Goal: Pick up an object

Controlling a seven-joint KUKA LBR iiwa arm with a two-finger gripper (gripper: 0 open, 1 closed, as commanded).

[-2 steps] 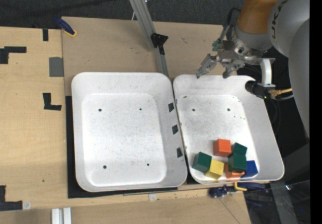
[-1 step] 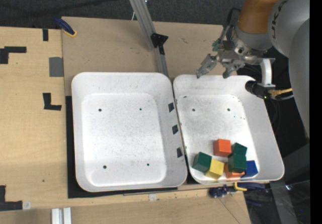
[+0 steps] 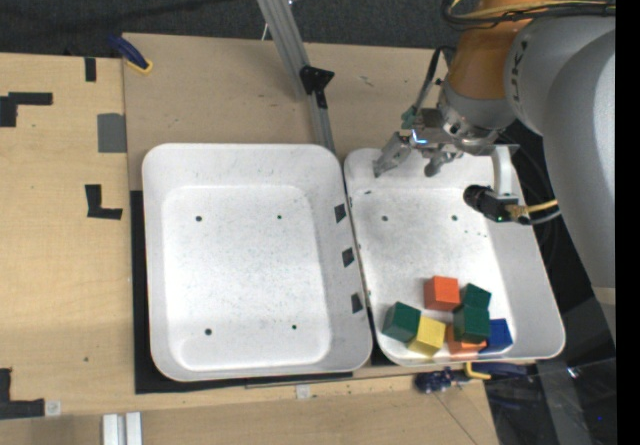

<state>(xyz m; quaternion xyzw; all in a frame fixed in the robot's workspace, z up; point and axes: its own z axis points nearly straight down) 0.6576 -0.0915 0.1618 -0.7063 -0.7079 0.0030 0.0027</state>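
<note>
claw [image 3: 412, 163] sits at the 12 o'clock rim of the right bin [image 3: 520, 263], fingers spread apart w/ nothing btwn them. arm [image 3: 560, 53] comes in from 2 o'clock, orange band above wrist. blocks bunched at the bin's 5 o'clock corner, well apart from claw: orange block [image 3: 441, 291], green block [image 3: 403, 321], yellow block [image 3: 430, 334], dark green block [image 3: 474, 311], blue block [image 3: 499, 334]. left bin [image 3: 250, 263] at 9 o'clock of the right one.
</note>
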